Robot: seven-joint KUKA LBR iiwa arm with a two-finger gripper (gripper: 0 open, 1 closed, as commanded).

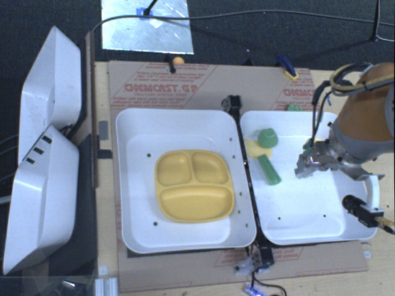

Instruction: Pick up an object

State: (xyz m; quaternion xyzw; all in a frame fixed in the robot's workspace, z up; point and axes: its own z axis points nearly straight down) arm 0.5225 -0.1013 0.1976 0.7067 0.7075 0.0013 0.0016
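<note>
In the right bin [308,224] lie a green round-headed object [268,138], a yellow piece [254,148] beside it, and a green stick-like piece [270,170] just below. My gripper [307,166] hangs over the right bin's middle right, a short way right of the green stick and apart from it. Nothing shows between its fingers. The arm's orange band and grey wrist rise behind it at the right.
The left bin [136,184] holds a yellow three-compartment tray [194,185]. A black clamp [232,103] sits at the seam between the bins. Small clips rest on the cardboard behind the bins, and a white housing stands at far left.
</note>
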